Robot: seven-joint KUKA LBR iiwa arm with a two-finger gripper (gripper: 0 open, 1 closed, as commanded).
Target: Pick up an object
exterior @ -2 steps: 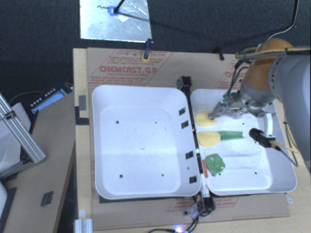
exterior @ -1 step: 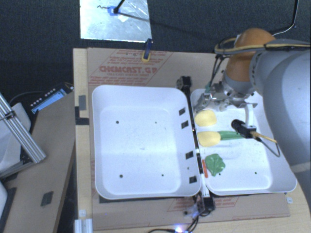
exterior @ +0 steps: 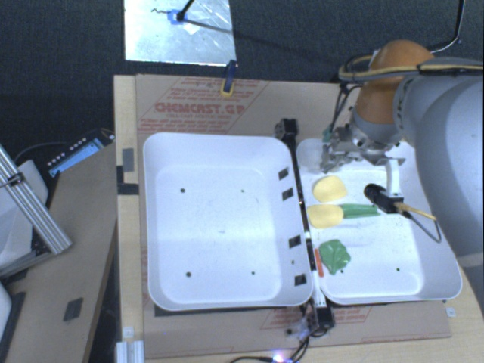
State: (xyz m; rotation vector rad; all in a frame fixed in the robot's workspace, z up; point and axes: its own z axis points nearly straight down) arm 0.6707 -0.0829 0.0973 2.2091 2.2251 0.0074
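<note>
Fingers (exterior: 328,162), spread untellable, in right bin (exterior: 446,284) beside 2 yellow pieces (exterior: 330,188), green ones (exterior: 334,255) nearby.

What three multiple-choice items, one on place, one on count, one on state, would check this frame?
1. The objects lie in: A) the left bin B) the right bin C) both bins.
2. Count of pale yellow pieces: A) one B) four C) two.
3. The crumpled green piece: A) lies on the bin floor B) hangs in the air C) sits atop a yellow piece.
Answers: 1 B, everything lies within that bin's walls; 2 C, two pale yellow pieces sit one behind the other; 3 A, it rests flat, apart from the gripper.
</note>
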